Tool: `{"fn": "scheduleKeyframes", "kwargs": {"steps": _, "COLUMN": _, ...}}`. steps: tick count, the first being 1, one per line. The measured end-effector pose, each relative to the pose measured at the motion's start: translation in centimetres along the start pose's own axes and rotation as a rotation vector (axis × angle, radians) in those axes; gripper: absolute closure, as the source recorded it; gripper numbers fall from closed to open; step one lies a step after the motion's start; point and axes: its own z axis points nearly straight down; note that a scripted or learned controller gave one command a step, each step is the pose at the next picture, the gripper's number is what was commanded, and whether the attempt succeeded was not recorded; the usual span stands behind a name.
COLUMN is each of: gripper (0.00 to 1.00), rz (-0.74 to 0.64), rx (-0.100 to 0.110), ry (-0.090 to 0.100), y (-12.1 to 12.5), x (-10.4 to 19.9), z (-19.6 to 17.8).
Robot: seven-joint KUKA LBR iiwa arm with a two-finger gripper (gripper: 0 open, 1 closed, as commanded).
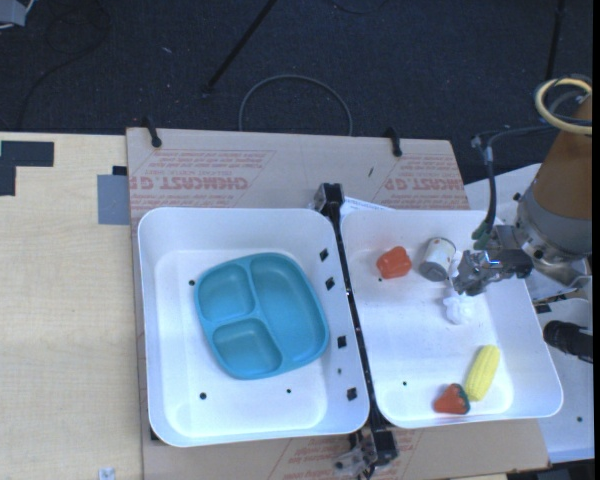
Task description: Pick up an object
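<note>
The right bin (pixel 540 368) holds several small objects. An orange-red toy (pixel 393 262) lies near its back left, with a pale round cup-like piece (pixel 438 257) beside it. A white lump (pixel 460 310) sits mid-bin. Toward the front right lie a yellow corn cob (pixel 482 371) and, beside it, a red strawberry-like piece (pixel 451 399). My gripper (pixel 468 276) reaches in from the right, low over the bin, just behind the white lump and right of the cup-like piece. The arm's grey body (pixel 560 203) stands over the bin's right rim.
The left bin (pixel 170 268) holds a blue divided plate (pixel 261 314). A black divider (pixel 342 308) runs between the two bins. Both bins rest on a cardboard sheet (pixel 240 173), with a pale wooden bench top (pixel 50 308) to the left.
</note>
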Motion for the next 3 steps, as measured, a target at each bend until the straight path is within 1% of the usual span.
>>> {"fn": "scheduleKeyframes", "kwargs": {"steps": 1, "gripper": 1.0, "rz": 0.0, "rx": 0.001, "ry": 0.0, "y": 0.0, "x": 5.1, "z": 1.7}}
{"fn": "scheduleKeyframes", "kwargs": {"steps": 2, "gripper": 1.0, "rz": 0.0, "rx": 0.002, "ry": 0.0, "y": 1.0, "x": 9.7, "z": 2.9}}
{"fn": "scheduleKeyframes", "kwargs": {"steps": 3, "gripper": 1.0, "rz": 0.001, "rx": 0.002, "ry": -0.001, "y": 1.6, "x": 15.1, "z": 4.2}}
